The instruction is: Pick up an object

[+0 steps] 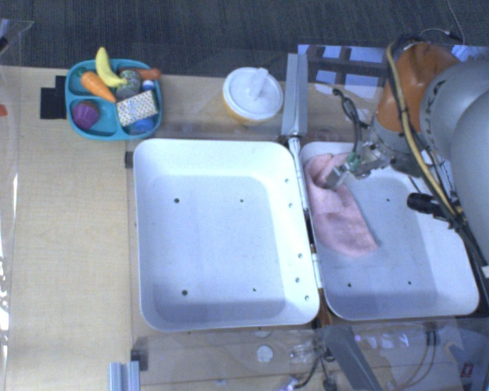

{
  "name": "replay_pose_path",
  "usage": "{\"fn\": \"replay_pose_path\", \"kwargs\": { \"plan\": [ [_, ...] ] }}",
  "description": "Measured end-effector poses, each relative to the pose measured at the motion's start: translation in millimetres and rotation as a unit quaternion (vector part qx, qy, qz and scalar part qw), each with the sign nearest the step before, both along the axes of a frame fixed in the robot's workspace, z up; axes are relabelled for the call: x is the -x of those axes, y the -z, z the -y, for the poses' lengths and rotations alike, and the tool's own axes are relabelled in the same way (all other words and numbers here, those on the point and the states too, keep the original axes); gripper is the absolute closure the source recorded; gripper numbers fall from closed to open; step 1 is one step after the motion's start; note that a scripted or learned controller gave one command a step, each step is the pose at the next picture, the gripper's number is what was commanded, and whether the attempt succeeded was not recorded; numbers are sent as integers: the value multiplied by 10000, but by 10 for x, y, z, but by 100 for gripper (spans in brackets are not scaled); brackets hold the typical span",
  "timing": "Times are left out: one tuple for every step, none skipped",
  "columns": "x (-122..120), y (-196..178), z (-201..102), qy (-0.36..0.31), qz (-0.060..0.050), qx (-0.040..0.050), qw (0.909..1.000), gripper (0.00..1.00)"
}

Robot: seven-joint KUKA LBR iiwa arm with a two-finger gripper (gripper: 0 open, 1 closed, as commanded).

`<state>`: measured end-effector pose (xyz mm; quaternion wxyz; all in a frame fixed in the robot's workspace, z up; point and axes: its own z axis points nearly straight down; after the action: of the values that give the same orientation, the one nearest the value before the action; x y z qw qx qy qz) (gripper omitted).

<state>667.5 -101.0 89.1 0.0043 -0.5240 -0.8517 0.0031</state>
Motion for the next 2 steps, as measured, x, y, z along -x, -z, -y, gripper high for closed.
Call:
{"fn": "replay_pose_path", "kwargs": {
  "plan": [
    [322,-5,-29,-24,110,5,9999,0],
    [321,-5,-29,-25,110,5,9999,0]
  ]
}}
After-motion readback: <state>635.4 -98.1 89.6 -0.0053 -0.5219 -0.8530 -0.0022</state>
